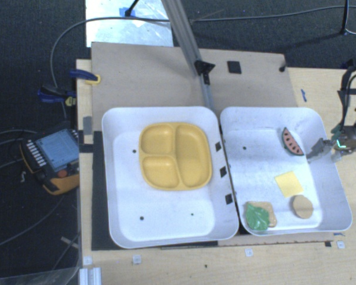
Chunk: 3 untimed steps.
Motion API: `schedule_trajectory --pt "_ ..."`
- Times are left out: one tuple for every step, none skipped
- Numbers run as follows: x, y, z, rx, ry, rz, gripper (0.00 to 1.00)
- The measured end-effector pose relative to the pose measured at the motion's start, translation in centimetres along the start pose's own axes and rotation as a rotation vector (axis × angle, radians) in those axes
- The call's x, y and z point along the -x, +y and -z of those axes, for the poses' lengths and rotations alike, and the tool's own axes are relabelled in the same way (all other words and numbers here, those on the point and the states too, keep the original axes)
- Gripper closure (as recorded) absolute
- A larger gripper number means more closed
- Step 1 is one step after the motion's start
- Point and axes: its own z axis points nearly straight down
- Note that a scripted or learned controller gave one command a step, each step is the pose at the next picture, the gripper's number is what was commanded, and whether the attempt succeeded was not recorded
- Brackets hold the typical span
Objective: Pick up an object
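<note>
I see my arm coming in at the far right edge of the camera view, only its wrist end visible, with dark cabling above it. The grey two-finger gripper (321,148) points left and slightly down. I can't make out how its tips stand.

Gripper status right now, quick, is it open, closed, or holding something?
Gripper: cannot be told; it sits over the right bin's right side, beside the watermelon slice, with nothing seen in its grasp.
</note>
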Motion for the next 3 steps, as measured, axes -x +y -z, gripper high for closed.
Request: schedule_trajectory --pt "0.0 0.1 0.1 0.002 -0.001 0.0 0.0" --pt "-0.6 0.2 -5.9 -0.001 0.001 -0.002 0.0" --pt "-0.5 -0.2 -12.2 -0.002 0.001 -0.003 0.0"
